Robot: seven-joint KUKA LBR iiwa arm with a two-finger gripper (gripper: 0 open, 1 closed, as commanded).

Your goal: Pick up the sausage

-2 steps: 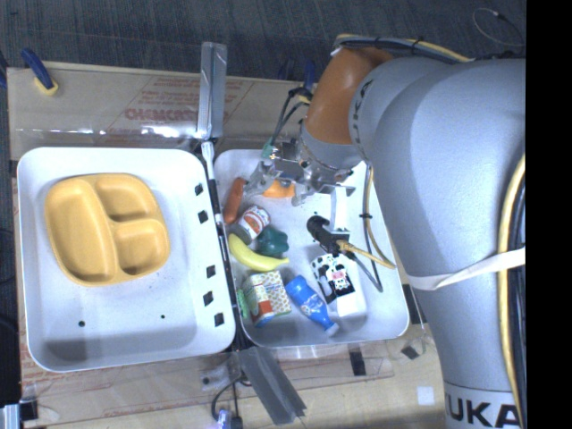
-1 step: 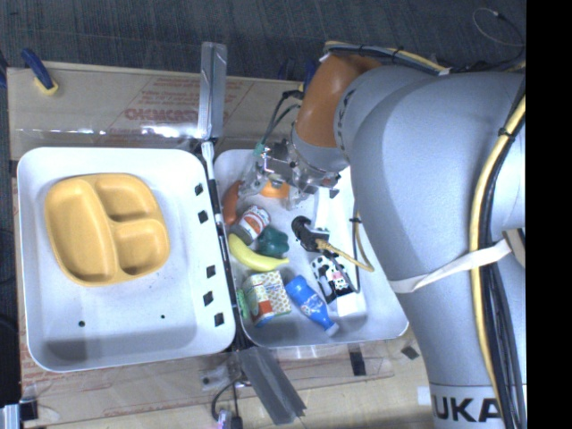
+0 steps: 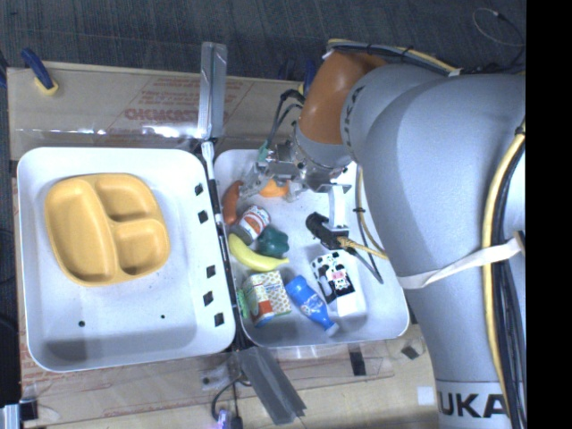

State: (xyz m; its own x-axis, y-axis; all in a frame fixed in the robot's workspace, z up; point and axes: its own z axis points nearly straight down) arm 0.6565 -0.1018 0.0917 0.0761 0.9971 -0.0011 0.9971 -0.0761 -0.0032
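Note:
The sausage (image 3: 231, 202) is a short reddish-brown piece lying against the left wall of the right bin (image 3: 391, 315), near its far end. My gripper (image 3: 269, 173) hangs low over the bin's far left corner, just right of and slightly beyond the sausage. A small orange object (image 3: 276, 188) sits directly below the gripper. I see nothing lifted off the bin floor.
Close in front of the sausage are a small can (image 3: 253, 223), a green toy (image 3: 273, 241) and a banana (image 3: 255, 257). Nearer the front lie a snack box (image 3: 266, 295), a blue bottle (image 3: 311, 302) and a cow-print carton (image 3: 338, 284). The left bin (image 3: 54, 329) holds a yellow divided tray (image 3: 105, 226).

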